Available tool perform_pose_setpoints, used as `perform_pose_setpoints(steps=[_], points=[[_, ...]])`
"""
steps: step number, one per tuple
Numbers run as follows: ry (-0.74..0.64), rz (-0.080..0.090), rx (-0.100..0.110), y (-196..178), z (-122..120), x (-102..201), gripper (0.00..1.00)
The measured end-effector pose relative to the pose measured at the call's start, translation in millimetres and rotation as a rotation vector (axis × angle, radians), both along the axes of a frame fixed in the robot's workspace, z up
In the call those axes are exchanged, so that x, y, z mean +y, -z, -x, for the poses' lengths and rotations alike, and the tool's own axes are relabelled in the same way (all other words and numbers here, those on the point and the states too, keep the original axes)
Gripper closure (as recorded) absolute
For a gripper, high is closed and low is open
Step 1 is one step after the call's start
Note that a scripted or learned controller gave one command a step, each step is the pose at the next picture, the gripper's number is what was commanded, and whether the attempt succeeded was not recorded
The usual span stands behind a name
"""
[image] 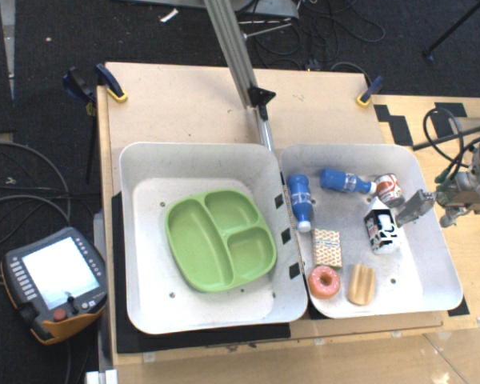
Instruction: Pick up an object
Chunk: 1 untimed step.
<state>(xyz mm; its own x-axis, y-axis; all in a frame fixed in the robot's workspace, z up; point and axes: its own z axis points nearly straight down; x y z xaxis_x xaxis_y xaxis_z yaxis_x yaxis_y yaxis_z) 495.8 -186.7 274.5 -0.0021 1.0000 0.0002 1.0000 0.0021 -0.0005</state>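
Fingers: you see the gripper [416, 206] at the right bin's [432, 282] right side; whether they are apart or together you cannot tell
Nearest object: the black-and-white carton [382, 229] lies just left of the gripper, long axis roughly up-down in view
Right bin: two blue bottles [299, 201], can [388, 187], wafer [328, 248], doughnut [326, 282], bread roll [361, 285]
Left bin: green divided plate [221, 238]

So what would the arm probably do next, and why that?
Probably ease the gripper a little left and down onto the black-and-white can. The gripper sits at the right bin's right side, right beside that can, holding nothing, and the can is the closest object to it.
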Motion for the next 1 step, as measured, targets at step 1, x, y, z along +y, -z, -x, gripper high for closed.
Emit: perform_pose_setpoints(steps=[1], points=[[0.001,0.0,0.0,0.0,0.0,-0.1,0.0]])
